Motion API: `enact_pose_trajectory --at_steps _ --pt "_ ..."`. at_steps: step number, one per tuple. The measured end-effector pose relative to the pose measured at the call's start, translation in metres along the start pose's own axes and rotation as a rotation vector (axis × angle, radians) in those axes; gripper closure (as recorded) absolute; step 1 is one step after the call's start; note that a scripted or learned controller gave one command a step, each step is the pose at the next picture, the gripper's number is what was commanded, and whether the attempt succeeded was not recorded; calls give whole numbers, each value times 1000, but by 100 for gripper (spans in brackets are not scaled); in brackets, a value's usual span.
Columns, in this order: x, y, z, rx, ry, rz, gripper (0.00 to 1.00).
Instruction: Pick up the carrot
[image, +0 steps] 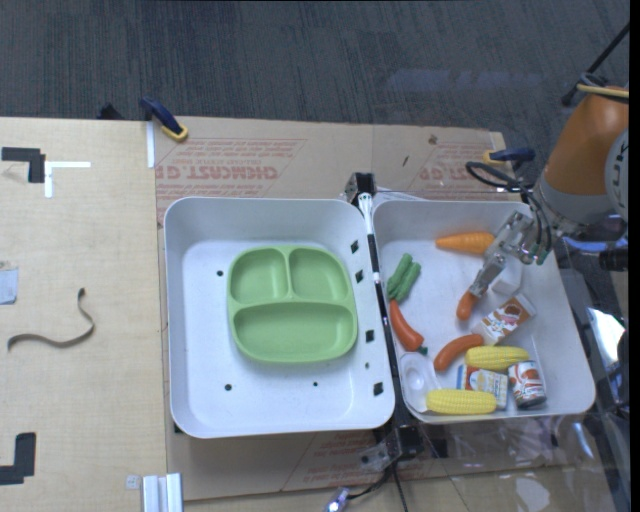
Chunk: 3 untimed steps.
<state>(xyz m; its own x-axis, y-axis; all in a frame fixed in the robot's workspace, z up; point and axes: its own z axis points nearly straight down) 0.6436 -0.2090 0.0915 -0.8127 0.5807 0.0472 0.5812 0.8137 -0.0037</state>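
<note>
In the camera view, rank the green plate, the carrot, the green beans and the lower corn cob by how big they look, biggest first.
1. Green plate, by far the largest.
2. Lower corn cob and carrot: they look about alike, so I won't rank them.
3. Green beans, a little smaller, though only narrowly.

A single fixed camera looks down from above the table (80, 220) at a slant, far enough back to take in both white bins (185, 330) side by side, with dark floor (300, 50) across the top. The arm (590, 150) enters from the right edge, partly cut off. The camera's height seems moderate, though that is hard to judge.
</note>
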Motion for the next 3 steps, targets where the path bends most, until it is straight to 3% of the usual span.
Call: enact_pose_trajectory --at_steps 1,2,3 --pt "12 20 3 1 -5 445 0" --pt "1 23 3 -11 26 841 0" --pt "-18 3 -25 -30 -42 1037 0"
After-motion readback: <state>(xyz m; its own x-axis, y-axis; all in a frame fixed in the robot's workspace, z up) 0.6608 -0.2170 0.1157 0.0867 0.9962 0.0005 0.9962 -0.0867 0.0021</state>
